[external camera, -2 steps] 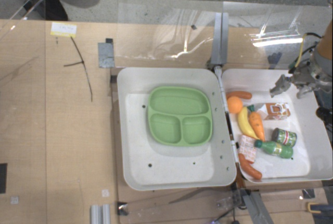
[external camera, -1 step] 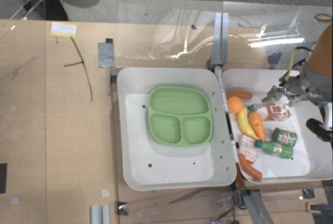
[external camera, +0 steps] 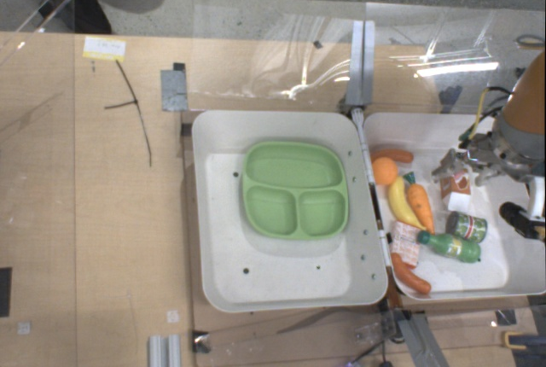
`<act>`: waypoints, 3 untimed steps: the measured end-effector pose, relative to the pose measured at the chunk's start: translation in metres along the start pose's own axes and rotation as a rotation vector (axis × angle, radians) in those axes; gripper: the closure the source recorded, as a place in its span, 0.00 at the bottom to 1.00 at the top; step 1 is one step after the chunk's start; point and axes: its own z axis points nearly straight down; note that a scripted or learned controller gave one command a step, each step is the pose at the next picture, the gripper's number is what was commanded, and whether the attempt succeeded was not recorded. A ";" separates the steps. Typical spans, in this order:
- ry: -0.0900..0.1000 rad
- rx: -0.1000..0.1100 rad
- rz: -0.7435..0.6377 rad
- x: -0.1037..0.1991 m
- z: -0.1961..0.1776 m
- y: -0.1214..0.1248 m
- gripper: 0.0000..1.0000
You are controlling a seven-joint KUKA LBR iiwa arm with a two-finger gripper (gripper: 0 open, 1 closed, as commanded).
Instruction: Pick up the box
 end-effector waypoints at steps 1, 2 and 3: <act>0.000 0.007 0.384 -0.024 0.002 -0.044 0.00; -0.002 0.010 0.835 -0.014 0.003 -0.070 0.00; 0.006 0.019 1.254 -0.047 0.004 -0.076 0.00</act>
